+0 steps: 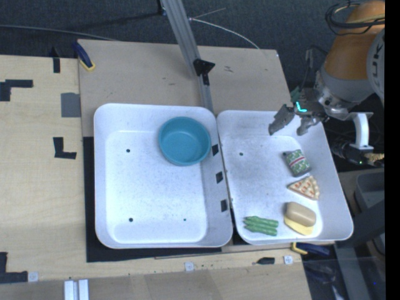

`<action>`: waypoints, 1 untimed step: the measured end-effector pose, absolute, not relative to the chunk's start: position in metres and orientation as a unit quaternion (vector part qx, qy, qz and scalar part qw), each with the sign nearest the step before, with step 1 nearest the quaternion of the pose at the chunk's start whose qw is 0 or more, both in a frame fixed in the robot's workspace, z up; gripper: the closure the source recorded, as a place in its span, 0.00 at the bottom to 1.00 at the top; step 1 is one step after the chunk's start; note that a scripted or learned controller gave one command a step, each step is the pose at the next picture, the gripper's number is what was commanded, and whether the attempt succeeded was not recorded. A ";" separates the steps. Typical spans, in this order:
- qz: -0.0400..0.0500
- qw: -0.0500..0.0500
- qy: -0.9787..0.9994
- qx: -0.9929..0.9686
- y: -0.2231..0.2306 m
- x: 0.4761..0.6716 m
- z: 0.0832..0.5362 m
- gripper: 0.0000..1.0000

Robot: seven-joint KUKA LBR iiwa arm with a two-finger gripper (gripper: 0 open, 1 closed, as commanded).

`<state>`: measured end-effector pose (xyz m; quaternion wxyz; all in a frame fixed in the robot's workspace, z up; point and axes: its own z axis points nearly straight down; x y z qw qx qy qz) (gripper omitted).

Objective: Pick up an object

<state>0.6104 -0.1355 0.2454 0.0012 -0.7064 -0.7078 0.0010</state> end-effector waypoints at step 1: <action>0.000 0.000 -0.708 -0.706 -0.135 0.611 0.246 0.00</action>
